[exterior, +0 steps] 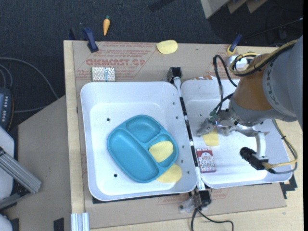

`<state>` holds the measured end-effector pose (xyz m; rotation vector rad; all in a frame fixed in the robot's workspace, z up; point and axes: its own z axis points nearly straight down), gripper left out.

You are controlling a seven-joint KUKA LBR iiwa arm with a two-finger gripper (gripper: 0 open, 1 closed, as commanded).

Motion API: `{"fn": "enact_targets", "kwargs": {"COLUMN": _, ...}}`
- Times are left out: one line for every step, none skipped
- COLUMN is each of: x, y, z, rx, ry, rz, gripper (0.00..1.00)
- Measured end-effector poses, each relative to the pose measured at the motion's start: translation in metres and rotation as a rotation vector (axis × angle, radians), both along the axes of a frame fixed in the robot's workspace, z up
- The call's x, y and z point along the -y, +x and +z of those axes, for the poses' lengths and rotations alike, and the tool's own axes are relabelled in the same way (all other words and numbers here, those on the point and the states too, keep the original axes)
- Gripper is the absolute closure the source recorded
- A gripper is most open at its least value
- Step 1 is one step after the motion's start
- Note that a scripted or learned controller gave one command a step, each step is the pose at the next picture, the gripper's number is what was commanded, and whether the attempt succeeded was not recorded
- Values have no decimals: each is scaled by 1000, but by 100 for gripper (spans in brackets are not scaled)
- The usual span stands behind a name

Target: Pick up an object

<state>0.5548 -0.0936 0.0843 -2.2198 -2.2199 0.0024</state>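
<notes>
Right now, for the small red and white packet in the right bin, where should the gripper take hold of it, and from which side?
The red and white packet lies flat on the right bin's floor, close to the wall shared with the left bin. A straight-down approach looks best, with the fingers closing across its narrow width near the middle. The wall-side finger has little room, so the pinch may be tight.

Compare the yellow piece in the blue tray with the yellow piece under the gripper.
The yellow piece in the blue tray lies in the left bin, inside a compartment of the tray; the one under the gripper lies on the right bin's bare floor. The tray piece looks larger and shows whole; the other is partly hidden by the gripper. Both are pale yellow, flat and rounded.
</notes>
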Motion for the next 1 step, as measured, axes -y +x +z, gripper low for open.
{"fn": "enact_targets", "kwargs": {"x": 2, "y": -7, "z": 0, "rx": 0, "ry": 0, "rz": 0, "gripper": 0}}
